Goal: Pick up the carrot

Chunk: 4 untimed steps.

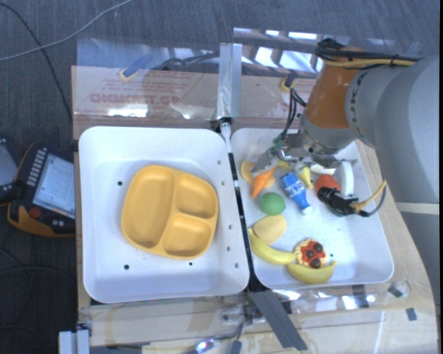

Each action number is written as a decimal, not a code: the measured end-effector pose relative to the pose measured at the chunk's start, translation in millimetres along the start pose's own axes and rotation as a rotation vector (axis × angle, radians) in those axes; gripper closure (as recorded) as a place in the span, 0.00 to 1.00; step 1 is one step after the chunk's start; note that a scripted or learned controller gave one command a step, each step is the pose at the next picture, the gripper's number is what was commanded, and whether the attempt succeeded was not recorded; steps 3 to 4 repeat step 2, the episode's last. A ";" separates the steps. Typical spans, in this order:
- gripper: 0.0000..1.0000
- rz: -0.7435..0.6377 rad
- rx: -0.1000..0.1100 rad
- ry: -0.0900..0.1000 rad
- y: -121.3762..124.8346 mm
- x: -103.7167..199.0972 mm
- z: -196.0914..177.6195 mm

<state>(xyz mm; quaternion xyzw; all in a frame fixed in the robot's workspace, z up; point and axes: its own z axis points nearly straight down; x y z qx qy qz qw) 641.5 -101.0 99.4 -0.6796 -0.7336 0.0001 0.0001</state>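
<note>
The carrot (262,182) is a small orange piece lying tilted in the right bin (369,264), near that bin's upper left. My gripper (280,155) hangs just above and to the right of it, low over the bin, under the orange band of the arm (331,98). The gripper's tip is lost among the toys below it, and the carrot rests on the bin floor.
Around the carrot lie a green ball (273,203), a blue bottle (295,191), a yellow piece (245,172), a red toy (326,182) and a banana (269,251). A yellow divided plate (170,211) sits in the left bin (103,271).
</note>
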 end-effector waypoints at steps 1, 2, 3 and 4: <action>1.00 0.000 0.003 0.003 -0.6 0.9 -7.8; 1.00 0.183 0.002 -0.002 11.3 44.1 -83.5; 1.00 0.183 0.002 -0.002 11.3 44.1 -83.5; 1.00 0.183 0.002 -0.002 11.3 44.1 -83.5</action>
